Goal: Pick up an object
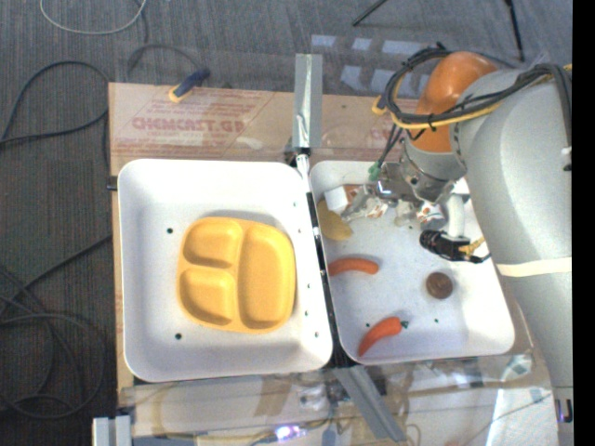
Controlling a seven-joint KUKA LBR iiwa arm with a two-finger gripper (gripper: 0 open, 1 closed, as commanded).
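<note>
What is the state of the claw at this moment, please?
Claw: low over the back of the right bin; open or closed cannot be told, and nothing is visibly held.

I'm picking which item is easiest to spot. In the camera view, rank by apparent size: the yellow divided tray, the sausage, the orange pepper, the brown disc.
1. Yellow divided tray, by far the largest.
2. and 3. Sausage and orange pepper: too alike to rank.
4. Brown disc, smallest.

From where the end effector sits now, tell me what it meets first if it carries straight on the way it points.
Probably the tan object in the right bin's far-left corner: the end effector points that way. Depth is unclear from this slanted view.
</note>
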